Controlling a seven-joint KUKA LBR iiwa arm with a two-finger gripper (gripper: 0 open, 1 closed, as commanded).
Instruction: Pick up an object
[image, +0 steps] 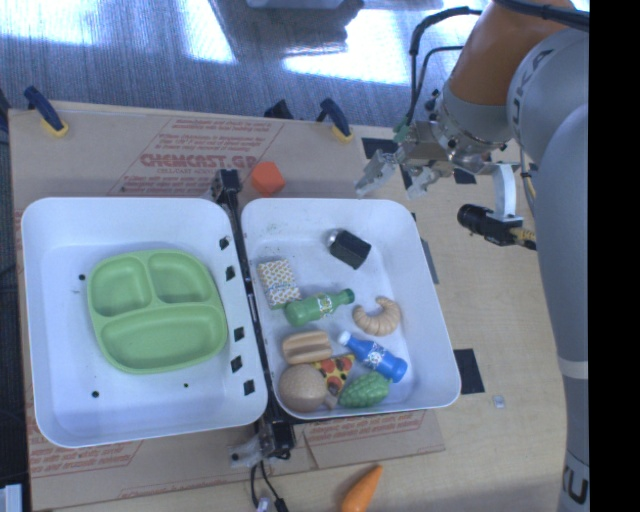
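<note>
Grey gripper (393, 178) hangs at the right bin's (425, 290) one o'clock rim, fingers seemingly parted, holding nothing.

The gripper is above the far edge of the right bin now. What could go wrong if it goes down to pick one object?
1. The hot dog, bread roll, pizza slice and blue bottle lie packed together, so the gripper may push a neighbour or catch two things.
2. The green bottle is round and may roll away.
3. The black block is near the bin wall, which the gripper might hit.
</note>
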